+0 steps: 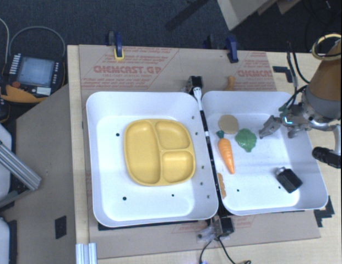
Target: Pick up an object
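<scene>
In the right bin [303,202] lie an orange carrot [226,154], a green broccoli piece [246,139], a tan round cookie [228,124] and a small black block [288,180]. My gripper [280,125] hangs over the bin's upper right part, to the right of the broccoli. Its fingers [268,128] stand open with nothing between them. The arm with its orange band [328,78] comes in from the right edge.
The left bin [104,202] holds a yellow divided plate [159,150]. A black rail [204,122] runs between the two bins. Cables and clamps sit along the bench's far edge. A black part of the arm [326,156] lies over the right bin's rim.
</scene>
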You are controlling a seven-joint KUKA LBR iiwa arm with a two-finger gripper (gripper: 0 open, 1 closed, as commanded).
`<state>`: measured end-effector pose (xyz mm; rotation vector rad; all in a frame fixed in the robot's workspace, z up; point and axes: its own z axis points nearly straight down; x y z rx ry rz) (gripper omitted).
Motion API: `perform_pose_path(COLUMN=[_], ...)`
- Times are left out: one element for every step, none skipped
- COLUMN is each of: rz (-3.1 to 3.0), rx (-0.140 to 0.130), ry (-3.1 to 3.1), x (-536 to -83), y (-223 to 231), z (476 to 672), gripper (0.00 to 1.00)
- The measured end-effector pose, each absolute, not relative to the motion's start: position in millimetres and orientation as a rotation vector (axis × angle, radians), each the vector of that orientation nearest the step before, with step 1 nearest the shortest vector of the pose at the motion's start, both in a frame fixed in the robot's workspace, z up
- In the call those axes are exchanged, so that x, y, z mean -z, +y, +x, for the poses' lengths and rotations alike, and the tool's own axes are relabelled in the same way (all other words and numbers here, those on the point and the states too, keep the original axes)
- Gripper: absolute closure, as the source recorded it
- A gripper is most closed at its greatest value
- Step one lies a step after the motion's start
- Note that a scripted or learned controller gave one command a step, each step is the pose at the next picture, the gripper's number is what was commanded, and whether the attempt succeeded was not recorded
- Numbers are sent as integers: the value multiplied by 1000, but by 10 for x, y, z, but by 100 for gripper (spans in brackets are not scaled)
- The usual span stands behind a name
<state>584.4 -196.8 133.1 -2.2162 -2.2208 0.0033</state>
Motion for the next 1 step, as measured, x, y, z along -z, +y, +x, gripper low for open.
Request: perform_pose_path(rz=[-2220], rx=[-2], ry=[-2220], x=[-822], y=[-1963], z=[5842], gripper=[0])
